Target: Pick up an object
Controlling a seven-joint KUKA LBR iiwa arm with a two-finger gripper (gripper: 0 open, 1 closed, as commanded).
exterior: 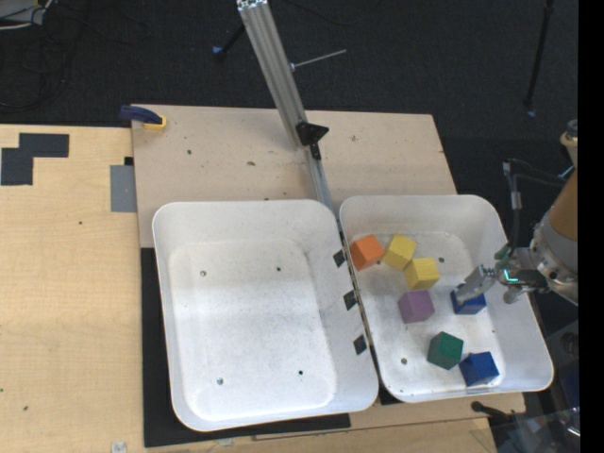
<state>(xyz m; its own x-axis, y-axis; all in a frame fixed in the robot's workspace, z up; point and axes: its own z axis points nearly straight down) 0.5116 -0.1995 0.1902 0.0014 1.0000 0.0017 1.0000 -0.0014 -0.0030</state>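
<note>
The right bin (pixel 427 202) holds several small cubes: an orange one (pixel 367 250), two yellow ones (pixel 400 251) (pixel 422 272), a purple one (pixel 415 306), a green one (pixel 444 349) and a blue one (pixel 479 367). Another small blue block (pixel 468 301) lies near the bin's right wall. My gripper (pixel 478 284) reaches in from the right and hangs directly over this blue block, touching or nearly touching its top. Whether the block is gripped cannot be made out.
The left bin (pixel 245 310) stands beside the right one, with black clips (pixel 350 299) along the shared wall. A slanted aluminium bar (pixel 278 69) rises behind the bins. The arm's wrist (pixel 557 253) hangs over the right bin's right rim.
</note>
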